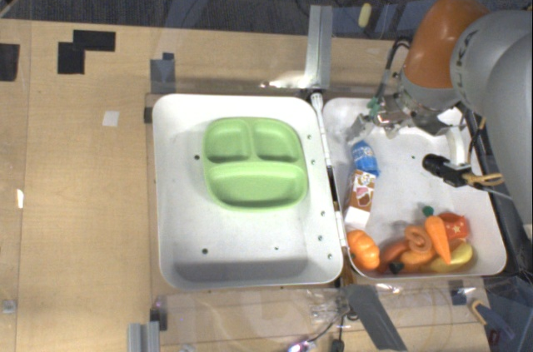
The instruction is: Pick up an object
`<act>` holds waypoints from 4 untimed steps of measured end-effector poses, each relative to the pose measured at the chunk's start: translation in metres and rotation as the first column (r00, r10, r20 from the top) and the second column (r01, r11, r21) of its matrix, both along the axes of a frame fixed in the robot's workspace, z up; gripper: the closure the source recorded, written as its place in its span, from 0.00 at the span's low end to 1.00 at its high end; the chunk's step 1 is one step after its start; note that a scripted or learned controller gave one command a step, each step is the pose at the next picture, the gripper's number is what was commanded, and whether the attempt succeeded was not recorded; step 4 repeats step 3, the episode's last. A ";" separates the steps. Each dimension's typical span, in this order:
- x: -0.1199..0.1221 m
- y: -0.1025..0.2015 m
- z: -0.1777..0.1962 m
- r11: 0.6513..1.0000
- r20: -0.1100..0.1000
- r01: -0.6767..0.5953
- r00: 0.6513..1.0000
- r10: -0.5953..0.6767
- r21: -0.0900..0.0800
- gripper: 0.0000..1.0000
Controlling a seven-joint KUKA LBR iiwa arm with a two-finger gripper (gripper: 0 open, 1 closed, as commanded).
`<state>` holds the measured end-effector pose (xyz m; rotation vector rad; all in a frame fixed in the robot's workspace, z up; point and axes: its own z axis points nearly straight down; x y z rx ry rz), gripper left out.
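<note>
My gripper (376, 117) hangs over the back of the right bin (400, 151), below the orange band of the arm. Just in front of it and slightly left lies a small bottle (363, 174) with a blue top and a brown and white label, along the bin's left wall. At the bin's front edge there is a heap of toy food: an orange fruit (363, 249), a carrot (438, 238), a red piece (455, 224), a yellow banana (462, 259) and a brown-orange piece (414, 246). Nothing is seen held in the gripper.
The left bin (179, 200) holds a green divided plate (253, 161) towards its back. A metal post (320, 51) rises behind the wall between the bins. The arm's grey body (500, 84) overhangs the right bin's far right corner.
</note>
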<state>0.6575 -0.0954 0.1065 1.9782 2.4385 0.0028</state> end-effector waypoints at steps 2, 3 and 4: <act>-0.032 -0.002 -0.008 0.987 0.013 0.163 0.986 -0.163 0.005 1.00; -0.031 0.054 0.079 0.968 0.002 0.252 0.968 -0.252 0.002 1.00; -0.031 0.054 0.079 0.968 0.002 0.252 0.968 -0.252 0.002 1.00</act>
